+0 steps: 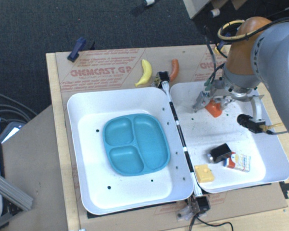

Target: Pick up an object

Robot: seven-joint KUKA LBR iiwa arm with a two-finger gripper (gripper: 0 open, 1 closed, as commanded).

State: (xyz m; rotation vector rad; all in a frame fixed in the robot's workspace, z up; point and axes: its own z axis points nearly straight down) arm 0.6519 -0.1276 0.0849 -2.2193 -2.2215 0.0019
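My gripper [212,101] is low over the back part of the right bin [273,169]. A small orange object [214,110] lies on the bin floor directly under it, partly covered by the gripper body. Nearer the front of the same bin lie a black object [219,153], a yellow block [204,173] and a small white and red packet [239,162]. The grey arm with its orange band [243,45] reaches in from the upper right.
The left bin [90,191] holds a blue divided plate [136,143]. Behind the bins, a banana [144,72] and an orange stick-like item [174,69] lie on the bench. A blue object [77,49] sits at the bench's far left corner. A black cable [252,123] hangs off the wrist.
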